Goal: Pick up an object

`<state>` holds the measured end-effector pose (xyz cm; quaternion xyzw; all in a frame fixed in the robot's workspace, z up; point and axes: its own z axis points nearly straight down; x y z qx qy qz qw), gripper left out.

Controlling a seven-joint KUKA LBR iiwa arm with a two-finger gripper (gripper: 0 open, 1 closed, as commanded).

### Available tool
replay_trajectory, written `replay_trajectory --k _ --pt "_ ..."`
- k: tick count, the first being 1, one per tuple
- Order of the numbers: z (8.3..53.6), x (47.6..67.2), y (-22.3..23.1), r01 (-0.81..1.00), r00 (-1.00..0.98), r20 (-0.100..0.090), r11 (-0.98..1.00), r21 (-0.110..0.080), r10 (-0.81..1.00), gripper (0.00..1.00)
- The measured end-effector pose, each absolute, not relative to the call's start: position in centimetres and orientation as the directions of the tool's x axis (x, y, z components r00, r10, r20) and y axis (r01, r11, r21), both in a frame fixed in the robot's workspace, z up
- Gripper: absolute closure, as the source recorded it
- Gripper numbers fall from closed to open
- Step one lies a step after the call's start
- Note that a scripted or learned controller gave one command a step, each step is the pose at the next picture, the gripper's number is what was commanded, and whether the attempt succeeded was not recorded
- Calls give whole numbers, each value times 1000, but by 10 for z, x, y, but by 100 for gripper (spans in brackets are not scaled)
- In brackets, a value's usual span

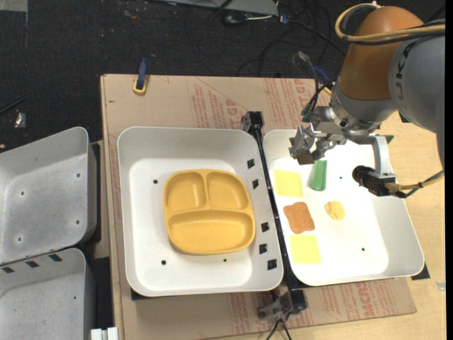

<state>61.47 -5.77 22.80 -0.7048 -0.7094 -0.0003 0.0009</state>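
Yellow square (305, 248): right bin (396, 250), 6 o'clock.
Hand (306, 149): 11 o'clock, beside green block (318, 175); finger state unclear.

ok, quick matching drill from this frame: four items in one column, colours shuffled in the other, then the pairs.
Items:
1. divided tray in the left bin
2. stick below the pincer
3. patty in the right bin
4. square slice nearest the front rim

Colours:
A. brown-orange
B. pale yellow
C. green
D. yellow-orange

Pairs: 1-D, 2-C, 3-A, 4-B
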Motion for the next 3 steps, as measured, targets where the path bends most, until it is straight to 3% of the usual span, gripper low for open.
replay_trajectory --k 3 --pt "247 563 94 1000 -8 2 8 -2 1000 100"
